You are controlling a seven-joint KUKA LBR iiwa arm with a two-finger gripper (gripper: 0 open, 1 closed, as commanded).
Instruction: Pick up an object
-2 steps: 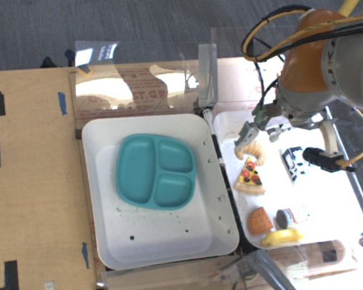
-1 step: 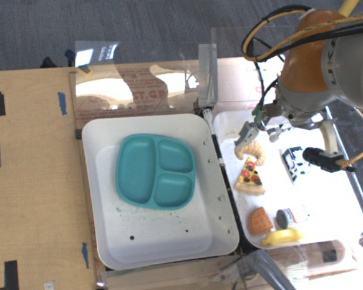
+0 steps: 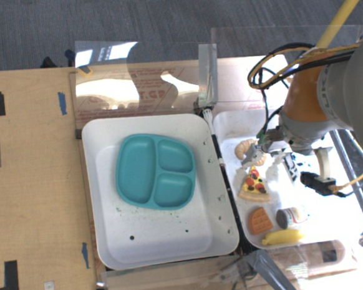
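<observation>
1. Pastry: pale tan, in the right bin, toward its far left corner. Just left of the gripper; touching it or barely apart, hard to say which.
2. Pizza slice: just nearward of the gripper and the pastry, close to both.
3. Further nearward, well apart from the gripper: orange biscuit, small can on its side right beside it, banana along the near wall.
4. Left of the gripper, past the wall between the bins: left bin with a teal plate of three compartments, flat in its middle.
5. Gripper low over the right bin's left half, on the arm reaching in from the right. Open or closed: cannot tell from this slant, nor whether gripping the pastry.
</observation>
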